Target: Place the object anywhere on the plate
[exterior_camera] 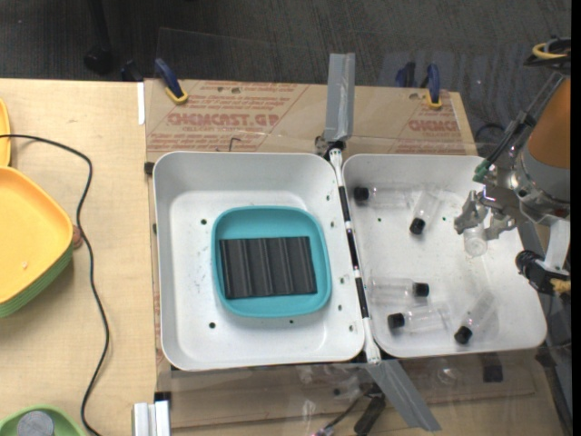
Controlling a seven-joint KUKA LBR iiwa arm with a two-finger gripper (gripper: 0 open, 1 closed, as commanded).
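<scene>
Teal plate [270, 263] in left bin [182, 334], clear vials [418, 225] scattered in right bin [508, 334]

Single fixed camera, mounted above the desk [73, 371], looks down at a slant; both white bins [172, 271] fully framed, mid-distance.

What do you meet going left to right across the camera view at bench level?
Yellow dish → black cable → left bin → teal plate → divider between bins → right bin with clear black-capped vials → gripper.
</scene>
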